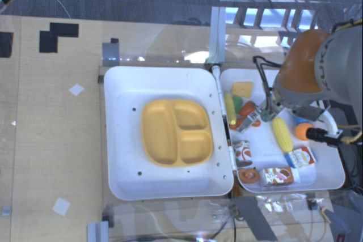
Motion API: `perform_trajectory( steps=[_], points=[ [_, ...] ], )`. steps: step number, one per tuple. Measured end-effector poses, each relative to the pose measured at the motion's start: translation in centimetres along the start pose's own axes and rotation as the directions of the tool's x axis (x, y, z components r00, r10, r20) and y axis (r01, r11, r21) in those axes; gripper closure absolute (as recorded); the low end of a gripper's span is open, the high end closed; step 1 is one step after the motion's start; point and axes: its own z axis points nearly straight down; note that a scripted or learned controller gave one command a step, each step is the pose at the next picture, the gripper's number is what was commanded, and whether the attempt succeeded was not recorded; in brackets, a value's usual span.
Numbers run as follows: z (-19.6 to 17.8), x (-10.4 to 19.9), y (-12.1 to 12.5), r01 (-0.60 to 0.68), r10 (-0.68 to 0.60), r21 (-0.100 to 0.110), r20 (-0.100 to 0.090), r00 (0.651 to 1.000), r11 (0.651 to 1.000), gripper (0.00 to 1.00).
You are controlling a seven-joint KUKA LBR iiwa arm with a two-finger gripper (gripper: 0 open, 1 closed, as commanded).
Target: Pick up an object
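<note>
End effector [266, 111] sits low in the right bin [334, 178], near its left wall, over the crowd of toy food; you cannot tell from this view how wide it stands or whether it has hold of anything, since the wrist hides it.

Left to right: the left bin [122, 122] carries a yellow tray [176, 132] lying flat at its middle, three compartments up, likely the drop point. In the right bin the pickable things lie loose: a green piece [229, 107] along the left wall, a cheese wedge [242, 89] at the back, a red piece [248, 108] just beside the end effector, a corn cob [282, 133] lying lengthwise at the middle, and small cartons [276, 176] toward the front.

Arm [334, 65] reaches in from your right, orange band [300, 65] over the bin, wrist pitched down and leftward. Judged stage: approach or grasp attempt, nothing lifted yet.
</note>
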Motion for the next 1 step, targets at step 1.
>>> perform_trajectory(
  steps=[1],
  points=[
    [-1.47,-0.3,0.29,0.007,-0.007,-0.008,0.012,1.0,1.0,1.0]
  ],
)
